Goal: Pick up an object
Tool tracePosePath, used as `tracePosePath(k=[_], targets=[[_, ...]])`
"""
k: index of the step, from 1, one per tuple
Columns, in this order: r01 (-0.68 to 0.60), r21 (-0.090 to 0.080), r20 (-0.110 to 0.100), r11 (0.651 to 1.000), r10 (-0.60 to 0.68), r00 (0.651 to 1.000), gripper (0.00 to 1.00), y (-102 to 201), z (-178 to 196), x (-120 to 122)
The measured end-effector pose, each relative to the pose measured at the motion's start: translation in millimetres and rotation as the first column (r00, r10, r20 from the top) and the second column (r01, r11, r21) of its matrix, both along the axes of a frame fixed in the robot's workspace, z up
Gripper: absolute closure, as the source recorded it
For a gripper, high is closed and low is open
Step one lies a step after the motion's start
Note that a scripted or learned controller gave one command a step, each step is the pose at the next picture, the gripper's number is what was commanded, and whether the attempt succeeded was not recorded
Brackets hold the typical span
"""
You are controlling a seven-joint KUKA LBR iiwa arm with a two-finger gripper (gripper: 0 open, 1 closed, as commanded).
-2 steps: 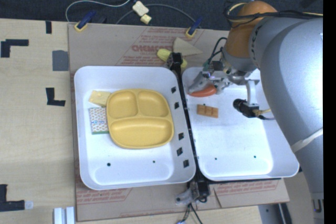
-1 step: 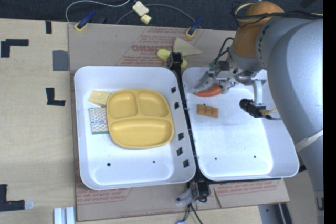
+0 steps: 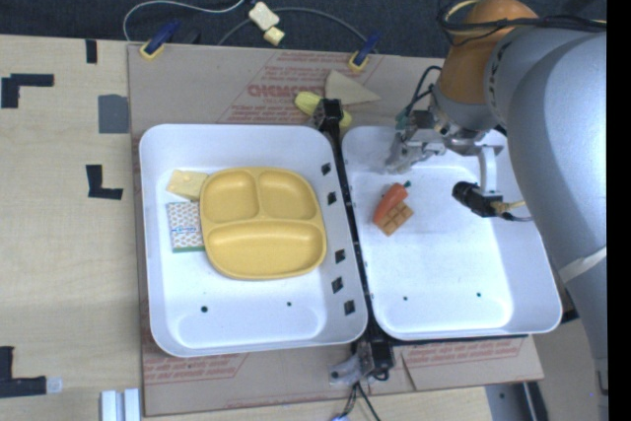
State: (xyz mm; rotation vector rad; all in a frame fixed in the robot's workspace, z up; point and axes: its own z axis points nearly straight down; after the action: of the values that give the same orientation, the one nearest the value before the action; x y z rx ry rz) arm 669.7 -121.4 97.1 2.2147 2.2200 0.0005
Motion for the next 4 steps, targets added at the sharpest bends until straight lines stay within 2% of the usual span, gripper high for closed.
tracePosePath(k=[1,2,3,4], targets=[[0.000,0.000,-0.002,1.000,0.000,1.000,0.00,0.1,-0.8,-0.3],[0.001,0.000,0.001,1.000,-0.001,1.000,0.00,21.9,-10.6,-43.6],[0.001,0.002,0.002,1.000,-0.001,1.000,0.00,16.8,-10.1,-52.0],[0.001,0.000,0.001,1.000,-0.001,1.000,1.00,16.2,-0.1,-52.0]])
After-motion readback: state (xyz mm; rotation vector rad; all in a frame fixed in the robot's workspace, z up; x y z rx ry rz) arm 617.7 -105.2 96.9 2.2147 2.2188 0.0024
